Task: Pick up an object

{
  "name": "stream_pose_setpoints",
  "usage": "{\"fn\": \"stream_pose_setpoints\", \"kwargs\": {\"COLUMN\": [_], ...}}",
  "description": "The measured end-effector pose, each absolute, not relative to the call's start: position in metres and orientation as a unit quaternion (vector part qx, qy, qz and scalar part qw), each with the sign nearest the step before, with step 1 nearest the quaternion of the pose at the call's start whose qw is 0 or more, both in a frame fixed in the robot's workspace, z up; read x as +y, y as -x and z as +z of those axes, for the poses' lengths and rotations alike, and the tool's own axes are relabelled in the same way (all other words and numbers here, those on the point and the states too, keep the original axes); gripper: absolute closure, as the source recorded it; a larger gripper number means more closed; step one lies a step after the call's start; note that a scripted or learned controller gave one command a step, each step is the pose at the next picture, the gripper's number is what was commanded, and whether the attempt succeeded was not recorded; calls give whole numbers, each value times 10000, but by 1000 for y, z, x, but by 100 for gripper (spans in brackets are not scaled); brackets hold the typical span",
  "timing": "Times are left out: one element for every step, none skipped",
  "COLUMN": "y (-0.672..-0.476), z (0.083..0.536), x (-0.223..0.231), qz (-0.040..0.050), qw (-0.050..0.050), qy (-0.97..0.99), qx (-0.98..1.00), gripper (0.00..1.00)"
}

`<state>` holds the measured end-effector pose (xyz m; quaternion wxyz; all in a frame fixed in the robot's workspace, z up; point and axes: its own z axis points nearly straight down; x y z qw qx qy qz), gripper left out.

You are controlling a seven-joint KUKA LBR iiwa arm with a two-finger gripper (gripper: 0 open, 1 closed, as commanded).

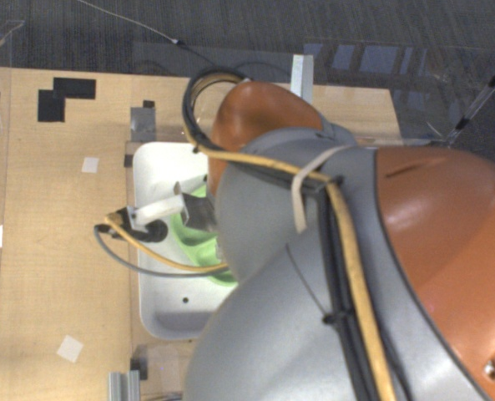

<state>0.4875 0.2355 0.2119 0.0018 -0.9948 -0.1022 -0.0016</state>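
Green object (199, 245) lies in the left bin (159, 164), toward its right side, mostly hidden under the arm (314, 249). Only a bright green patch shows — soft-looking, maybe cloth or a pliable toy; can't tell which. Its visible part runs roughly top to bottom along the bin, from mid-bin down to the near right corner. True long axis can't be judged with so much covered.

Gripper (193, 210) sits low in the bin, right at the upper edge of the green patch. White bracket and dark body visible, cable (138, 241) looping off to the left over the bin rim onto the desk (55, 266). Can't tell the state of the fingers — they're buried between the gripper body and the green thing, so wide, narrow or holding is unknowable here.

Key relation: the green patch is directly below and slightly toward the camera from the gripper, touching or nearly so. Judgement — this looks like the grasp stage, descent about done. No evidence of a hold. Risk: soft item may bunch or slip, and a pinch at its edge could miss.
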Motion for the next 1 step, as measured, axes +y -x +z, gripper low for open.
{"fn": "stream_pose_setpoints", "kwargs": {"y": [-487], "z": [203], "x": [235], "qz": [3], "qw": [0], "qy": [9743], "qx": [-2252], "gripper": [100]}}
